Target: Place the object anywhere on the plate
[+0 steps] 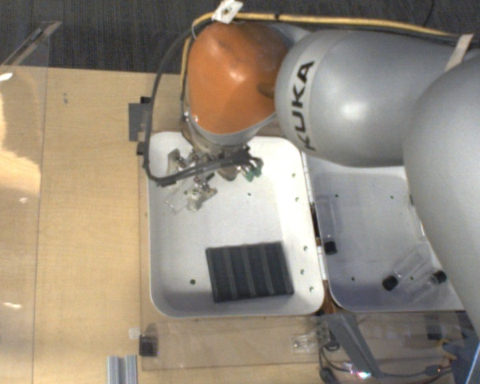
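Plate (249, 271), dark and ribbed, lies at the near end of the left bin (168, 290). The gripper (198, 184) hovers over that bin's far end, its state impossible to tell, and no object is discernible at it. Seemingly the pick-up stage: secure something, then carry it to the plate.

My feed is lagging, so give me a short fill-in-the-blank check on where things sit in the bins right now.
1. The dark ridged plate lies in the ____ bin as the camera sees it.
2. The gripper hovers over that bin's ____ end, away from the plate.
3. The band above the wrist is ____ in colour.
4. The arm reaches in from the view's ____ side.

Missing words: left; far; orange; right
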